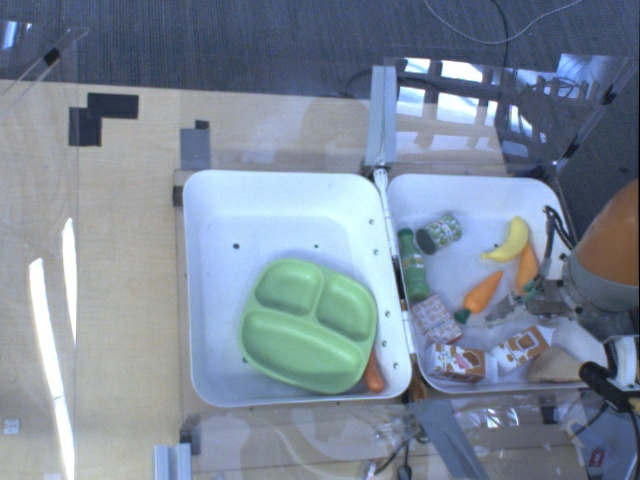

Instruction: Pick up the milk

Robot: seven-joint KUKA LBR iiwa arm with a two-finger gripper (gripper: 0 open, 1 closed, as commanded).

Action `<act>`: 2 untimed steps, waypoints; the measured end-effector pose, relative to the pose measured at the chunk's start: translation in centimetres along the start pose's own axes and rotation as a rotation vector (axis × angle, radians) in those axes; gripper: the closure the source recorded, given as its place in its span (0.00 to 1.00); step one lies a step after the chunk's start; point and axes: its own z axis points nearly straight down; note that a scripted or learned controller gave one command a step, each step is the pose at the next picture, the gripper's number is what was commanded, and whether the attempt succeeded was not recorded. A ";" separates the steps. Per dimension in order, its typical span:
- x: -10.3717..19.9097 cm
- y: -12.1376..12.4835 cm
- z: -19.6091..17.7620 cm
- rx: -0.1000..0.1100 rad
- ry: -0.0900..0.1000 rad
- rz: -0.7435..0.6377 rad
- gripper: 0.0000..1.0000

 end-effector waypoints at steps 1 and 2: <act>-1.2 0.0 0.0 -0.002 -0.003 -0.249 0.00; 0.2 0.1 -0.1 -0.004 -0.009 -0.385 0.00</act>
